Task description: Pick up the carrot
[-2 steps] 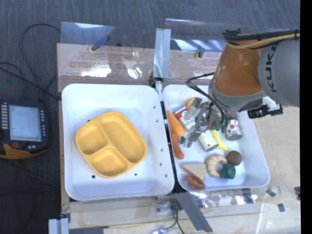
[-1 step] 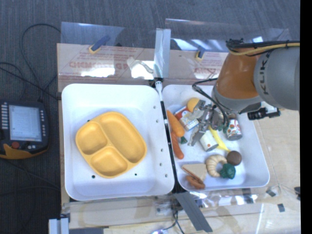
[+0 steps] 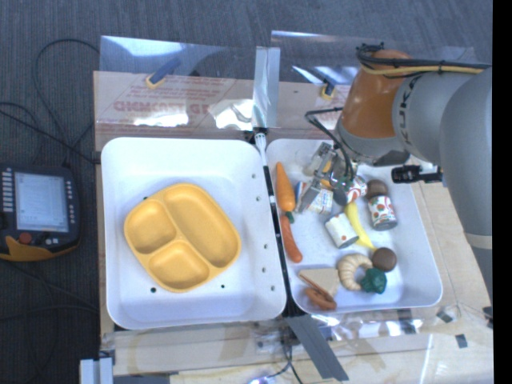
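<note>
Orange carrot lies untouched at the right bin's nine o'clock edge; the gripper, fingers' state unclear, hovers at its three o'clock. Approach stage: next, shift toward nine o'clock and descend.

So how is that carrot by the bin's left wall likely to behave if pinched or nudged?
The carrot looks like a smooth, tapered toy, so it is probably stiff and light. Its round body may roll or slip from the end effector. Lying along the right bin wall, it probably leaves little room on that side.
</note>
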Robot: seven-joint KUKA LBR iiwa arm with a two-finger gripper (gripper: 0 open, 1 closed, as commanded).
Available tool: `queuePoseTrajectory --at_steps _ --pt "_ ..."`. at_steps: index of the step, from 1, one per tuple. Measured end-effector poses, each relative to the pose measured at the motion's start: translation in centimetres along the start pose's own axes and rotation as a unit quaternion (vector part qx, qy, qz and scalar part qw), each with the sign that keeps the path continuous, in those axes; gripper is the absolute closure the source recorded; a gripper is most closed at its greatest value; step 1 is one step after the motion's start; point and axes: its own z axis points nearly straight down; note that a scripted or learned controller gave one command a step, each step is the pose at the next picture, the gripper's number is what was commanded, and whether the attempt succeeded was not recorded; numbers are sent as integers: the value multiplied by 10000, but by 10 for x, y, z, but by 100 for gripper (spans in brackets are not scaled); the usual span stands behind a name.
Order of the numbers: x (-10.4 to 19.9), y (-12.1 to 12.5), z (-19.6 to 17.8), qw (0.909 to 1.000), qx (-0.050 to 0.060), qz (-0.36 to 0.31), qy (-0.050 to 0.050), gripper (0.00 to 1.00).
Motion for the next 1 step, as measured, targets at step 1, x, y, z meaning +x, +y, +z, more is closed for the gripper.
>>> queuePoseTrajectory --at_steps 1 --pt "0 7 0 9856 8 1691 32 0"
